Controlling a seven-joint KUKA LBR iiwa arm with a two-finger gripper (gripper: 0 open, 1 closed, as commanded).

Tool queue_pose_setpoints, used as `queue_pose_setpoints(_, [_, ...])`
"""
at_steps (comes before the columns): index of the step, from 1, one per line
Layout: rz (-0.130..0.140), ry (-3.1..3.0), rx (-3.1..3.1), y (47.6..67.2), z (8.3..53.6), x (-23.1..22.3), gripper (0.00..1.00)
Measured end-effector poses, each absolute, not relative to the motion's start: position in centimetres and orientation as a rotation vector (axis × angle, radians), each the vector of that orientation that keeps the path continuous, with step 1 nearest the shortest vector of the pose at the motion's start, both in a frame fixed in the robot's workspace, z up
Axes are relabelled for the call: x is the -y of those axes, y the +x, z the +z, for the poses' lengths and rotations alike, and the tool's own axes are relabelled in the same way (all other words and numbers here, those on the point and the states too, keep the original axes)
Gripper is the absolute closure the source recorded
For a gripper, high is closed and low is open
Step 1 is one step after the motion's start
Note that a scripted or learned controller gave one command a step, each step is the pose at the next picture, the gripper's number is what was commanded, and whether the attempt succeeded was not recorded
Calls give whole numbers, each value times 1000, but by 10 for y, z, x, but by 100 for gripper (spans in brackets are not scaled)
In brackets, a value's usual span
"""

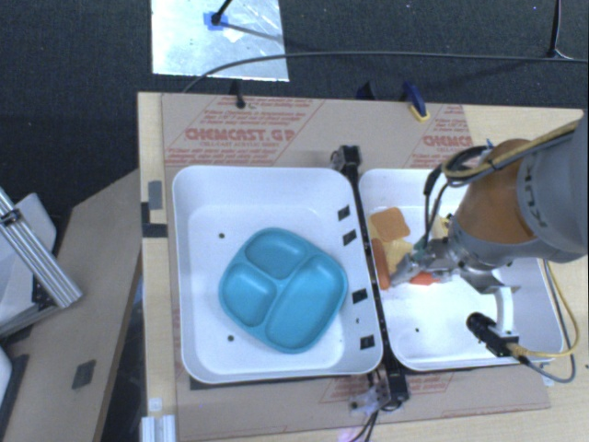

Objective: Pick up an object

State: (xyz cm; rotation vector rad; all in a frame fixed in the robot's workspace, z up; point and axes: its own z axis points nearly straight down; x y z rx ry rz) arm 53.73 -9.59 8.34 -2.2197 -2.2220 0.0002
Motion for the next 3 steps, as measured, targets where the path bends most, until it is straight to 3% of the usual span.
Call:
queue_pose_setpoints(1, [-4,-2221,2225,539,96,96,100])
queue_pose_setpoints(3, [-6,-2222,2230,532,219,104,100])
